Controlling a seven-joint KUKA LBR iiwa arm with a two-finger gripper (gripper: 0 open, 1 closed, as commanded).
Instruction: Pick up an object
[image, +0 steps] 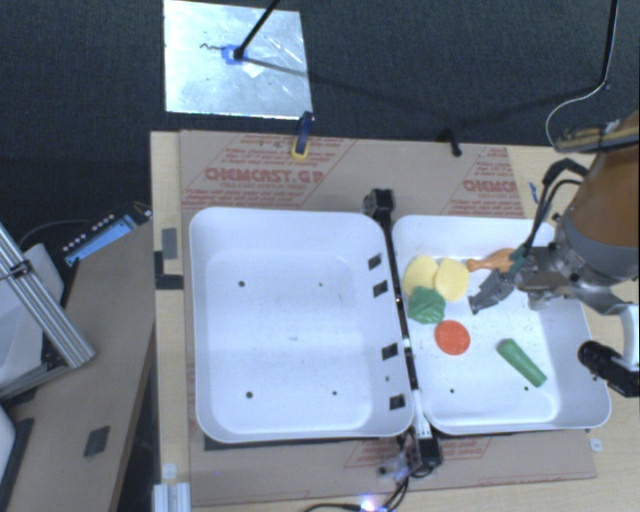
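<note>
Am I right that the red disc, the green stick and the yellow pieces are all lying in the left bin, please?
Not quite: the camera view shows the red disc, the green stick and the yellow pieces all lying in the right bin, not the left one.

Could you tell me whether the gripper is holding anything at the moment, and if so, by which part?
Nothing is seen between the fingers of the gripper; it hangs beside the yellow pieces in the right bin.
</note>
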